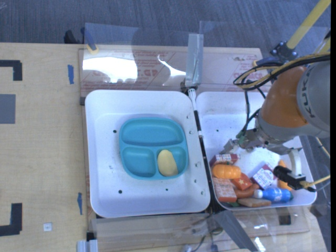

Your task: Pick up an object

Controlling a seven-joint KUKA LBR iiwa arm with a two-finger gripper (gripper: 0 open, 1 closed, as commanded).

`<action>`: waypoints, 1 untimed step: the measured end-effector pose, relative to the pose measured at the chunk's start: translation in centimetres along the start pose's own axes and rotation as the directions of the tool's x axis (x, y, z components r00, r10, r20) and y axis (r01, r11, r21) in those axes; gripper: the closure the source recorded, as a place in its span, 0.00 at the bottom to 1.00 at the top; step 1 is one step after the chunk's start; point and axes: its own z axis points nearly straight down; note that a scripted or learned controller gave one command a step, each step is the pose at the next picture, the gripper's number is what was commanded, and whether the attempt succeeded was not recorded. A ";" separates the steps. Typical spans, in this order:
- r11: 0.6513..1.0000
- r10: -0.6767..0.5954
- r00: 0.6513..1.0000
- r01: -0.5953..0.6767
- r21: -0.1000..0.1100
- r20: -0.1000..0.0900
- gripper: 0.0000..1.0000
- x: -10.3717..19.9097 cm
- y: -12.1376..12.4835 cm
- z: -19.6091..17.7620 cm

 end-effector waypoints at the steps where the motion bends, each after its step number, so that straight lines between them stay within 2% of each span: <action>1: 0.997 -0.073 0.997 0.073 -0.006 0.001 0.00 3.3 1.5 -10.2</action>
